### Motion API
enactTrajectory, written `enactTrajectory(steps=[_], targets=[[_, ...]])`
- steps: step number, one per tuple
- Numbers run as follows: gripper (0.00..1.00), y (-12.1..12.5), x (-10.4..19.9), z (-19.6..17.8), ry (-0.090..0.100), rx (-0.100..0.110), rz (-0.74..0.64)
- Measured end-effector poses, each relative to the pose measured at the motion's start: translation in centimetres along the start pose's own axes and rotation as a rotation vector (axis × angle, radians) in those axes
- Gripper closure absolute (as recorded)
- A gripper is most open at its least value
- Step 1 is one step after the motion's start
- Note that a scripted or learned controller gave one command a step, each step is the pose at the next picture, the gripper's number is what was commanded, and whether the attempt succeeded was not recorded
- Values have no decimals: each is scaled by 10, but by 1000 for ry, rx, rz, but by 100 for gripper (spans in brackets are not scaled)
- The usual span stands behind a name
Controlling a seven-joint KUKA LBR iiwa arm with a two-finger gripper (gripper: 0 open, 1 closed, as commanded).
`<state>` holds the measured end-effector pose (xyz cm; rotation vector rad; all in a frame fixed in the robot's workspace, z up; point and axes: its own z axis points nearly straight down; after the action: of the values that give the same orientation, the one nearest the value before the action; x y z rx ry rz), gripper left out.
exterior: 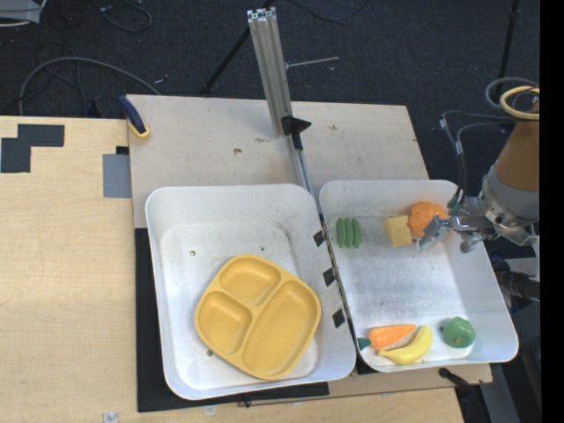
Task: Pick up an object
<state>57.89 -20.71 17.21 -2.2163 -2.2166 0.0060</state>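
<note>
One gripper [438,228], low in the right bin [414,276], at the orange fruit [426,213] | grip state: you cannot tell from here | step: judged as closing in on a pick | neighbours: yellow block [398,230] touching the fruit, green pod [349,233] further left | next: you need a clean close on the fruit, then a straight lift.
</note>
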Motion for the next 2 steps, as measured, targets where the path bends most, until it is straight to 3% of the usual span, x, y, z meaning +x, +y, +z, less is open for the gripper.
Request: enactTrajectory(steps=[1, 2], targets=[[0, 9, 4, 58, 0, 0, -4], [100, 10, 3, 44, -1, -4, -3]])
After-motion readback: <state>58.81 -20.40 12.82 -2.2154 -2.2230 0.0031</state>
